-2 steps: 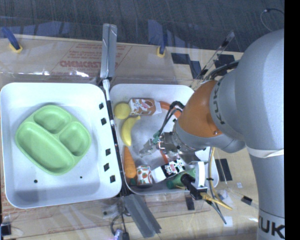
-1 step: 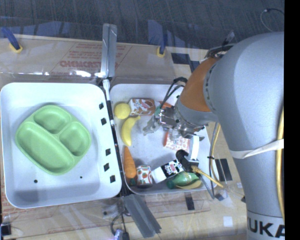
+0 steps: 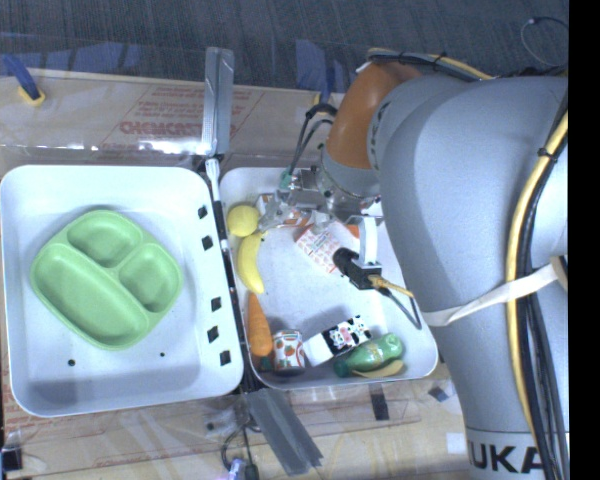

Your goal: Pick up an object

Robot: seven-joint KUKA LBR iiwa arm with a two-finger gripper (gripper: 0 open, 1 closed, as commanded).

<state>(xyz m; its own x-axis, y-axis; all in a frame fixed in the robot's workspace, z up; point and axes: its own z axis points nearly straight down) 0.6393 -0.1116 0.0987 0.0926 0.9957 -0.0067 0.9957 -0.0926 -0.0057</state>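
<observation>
your pincer (image 3: pixel 298 190) hangs at twelve o'clock of the right bin (image 3: pixel 420 368); i cannot tell its state. the banana (image 3: pixel 248 258) lies at nine o'clock there; come down slowly, centered over it.

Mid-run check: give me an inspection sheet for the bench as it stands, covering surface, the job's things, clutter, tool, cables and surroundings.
Surface: two white bins side by side, the left bin and the right bin, on a bench covered with brown sheeting.
Job's things: in the right bin, a banana, a lemon, a carrot, a small can, a black-and-white patterned item, a green item and a printed packet.
Clutter: a green divided plate in the left bin.
Tool: the tool is low over the right bin's far end, beside the lemon; grip state unclear.
Cables: yellow cables and a pale strap run along the arm.
Surroundings: dark floor beyond the bench.
</observation>
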